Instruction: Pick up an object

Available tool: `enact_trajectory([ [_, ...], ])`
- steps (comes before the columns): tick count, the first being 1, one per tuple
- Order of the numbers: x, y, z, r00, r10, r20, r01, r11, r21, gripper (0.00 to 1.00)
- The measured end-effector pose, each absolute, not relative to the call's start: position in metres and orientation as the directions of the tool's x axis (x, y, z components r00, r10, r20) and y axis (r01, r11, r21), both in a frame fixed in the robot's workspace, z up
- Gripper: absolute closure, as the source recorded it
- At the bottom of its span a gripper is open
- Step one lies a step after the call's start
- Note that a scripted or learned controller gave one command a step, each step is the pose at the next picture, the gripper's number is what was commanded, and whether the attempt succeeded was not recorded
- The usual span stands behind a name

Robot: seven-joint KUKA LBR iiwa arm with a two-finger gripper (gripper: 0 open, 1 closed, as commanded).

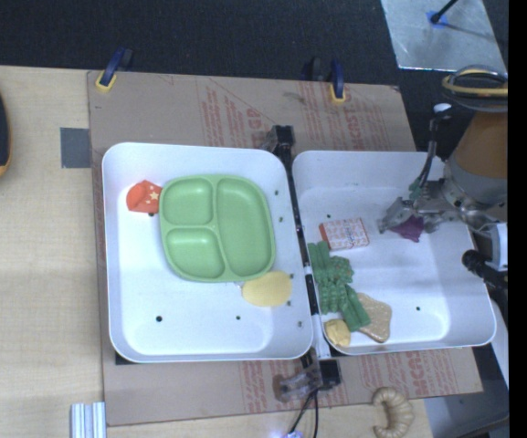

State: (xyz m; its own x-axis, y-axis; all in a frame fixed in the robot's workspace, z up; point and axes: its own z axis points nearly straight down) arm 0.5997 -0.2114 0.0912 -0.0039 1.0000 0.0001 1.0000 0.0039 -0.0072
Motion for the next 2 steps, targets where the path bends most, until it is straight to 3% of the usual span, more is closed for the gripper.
enact_trajectory([
  [1,0.660,-0.212,0.164,-0.006,1.000,-0.003,1.000,0.006,0.008,0.00],
  [2,0.624,-0.211,0.088,-0.004,1.000,0.001,1.000,0.004,-0.011,0.00],
])
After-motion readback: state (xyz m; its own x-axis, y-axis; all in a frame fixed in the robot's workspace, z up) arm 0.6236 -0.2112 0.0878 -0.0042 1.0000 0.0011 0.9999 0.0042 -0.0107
